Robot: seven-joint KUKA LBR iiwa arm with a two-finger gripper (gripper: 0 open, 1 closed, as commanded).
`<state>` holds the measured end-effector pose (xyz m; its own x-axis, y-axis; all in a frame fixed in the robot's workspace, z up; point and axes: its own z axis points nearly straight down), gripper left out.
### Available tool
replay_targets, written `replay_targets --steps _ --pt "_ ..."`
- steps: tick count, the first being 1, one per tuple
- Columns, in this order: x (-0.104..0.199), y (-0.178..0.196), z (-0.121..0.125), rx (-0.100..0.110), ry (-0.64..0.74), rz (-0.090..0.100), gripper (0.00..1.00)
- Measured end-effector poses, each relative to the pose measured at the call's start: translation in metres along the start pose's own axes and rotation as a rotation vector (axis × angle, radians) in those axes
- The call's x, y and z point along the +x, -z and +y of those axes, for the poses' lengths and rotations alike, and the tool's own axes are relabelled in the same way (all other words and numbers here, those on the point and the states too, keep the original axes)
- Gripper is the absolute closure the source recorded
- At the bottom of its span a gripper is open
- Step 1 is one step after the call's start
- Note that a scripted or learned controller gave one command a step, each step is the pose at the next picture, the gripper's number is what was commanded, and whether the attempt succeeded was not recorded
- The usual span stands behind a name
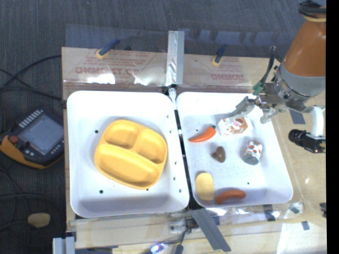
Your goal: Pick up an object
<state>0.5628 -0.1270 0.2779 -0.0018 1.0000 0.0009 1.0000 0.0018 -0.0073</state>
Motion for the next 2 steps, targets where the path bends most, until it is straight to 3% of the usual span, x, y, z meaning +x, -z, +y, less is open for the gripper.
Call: replay_targets --steps 1,2 --pt "0.002 -0.149 0.030 -0.006 -0.019 0.001 0.00" --pt "-0.001 -0.190 0.096 0.042 0.073 0.004 0.00"
